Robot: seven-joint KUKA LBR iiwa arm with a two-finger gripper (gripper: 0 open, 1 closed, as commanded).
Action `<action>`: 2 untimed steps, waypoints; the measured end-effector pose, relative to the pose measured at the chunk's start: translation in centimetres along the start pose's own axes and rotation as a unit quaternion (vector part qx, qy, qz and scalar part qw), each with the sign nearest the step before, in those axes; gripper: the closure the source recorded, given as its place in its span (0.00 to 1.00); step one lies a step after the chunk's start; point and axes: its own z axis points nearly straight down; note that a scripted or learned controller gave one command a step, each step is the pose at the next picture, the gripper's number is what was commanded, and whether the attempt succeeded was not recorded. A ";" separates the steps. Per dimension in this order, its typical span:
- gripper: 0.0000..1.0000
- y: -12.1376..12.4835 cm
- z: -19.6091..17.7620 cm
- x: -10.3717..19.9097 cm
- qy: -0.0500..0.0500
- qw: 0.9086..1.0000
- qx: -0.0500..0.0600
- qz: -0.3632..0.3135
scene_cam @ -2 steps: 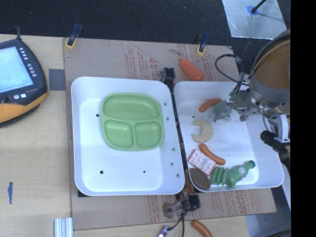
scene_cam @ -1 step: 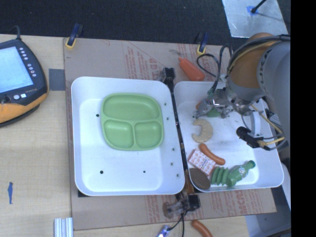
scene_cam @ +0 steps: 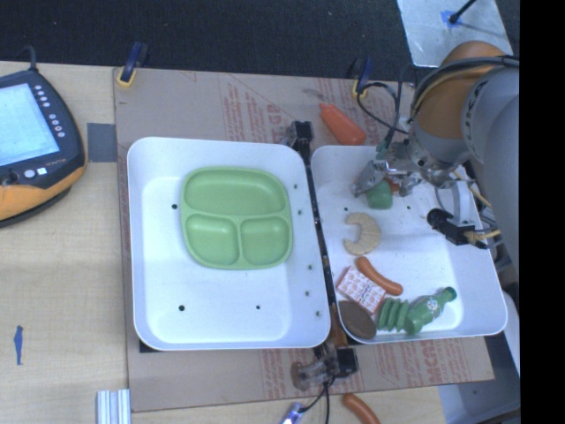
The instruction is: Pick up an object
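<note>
At nine o'clock on the counter (scene_cam: 62, 263) a teach pendant (scene_cam: 35, 144) lies parked well apart from the work, out of the arm's reach. Toward the centre, the left bin (scene_cam: 150, 316) carries a green divided plate (scene_cam: 237, 216) lying flat, with nothing on it. Past the shared rim, the right bin (scene_cam: 481, 321) gathers the candidates: a pale crescent-shaped piece (scene_cam: 362, 233) near its middle, a sausage (scene_cam: 378, 277) and a red-and-white packet (scene_cam: 360, 289) just below it, then a dark oval piece (scene_cam: 357, 320) and a green bottle (scene_cam: 415, 311) crowded at five o'clock. At one o'clock in that bin the hand (scene_cam: 381, 182) is low over a small green block (scene_cam: 380, 196), apparently the chosen object since it sits alone; whether its fingers are apart or closed on the block I cannot tell. An orange carrot (scene_cam: 342, 124) rests outside, at twelve o'clock.
</note>
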 end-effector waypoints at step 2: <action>1.00 0.0 -6.3 4.1 0.000 1.000 -0.001 0.000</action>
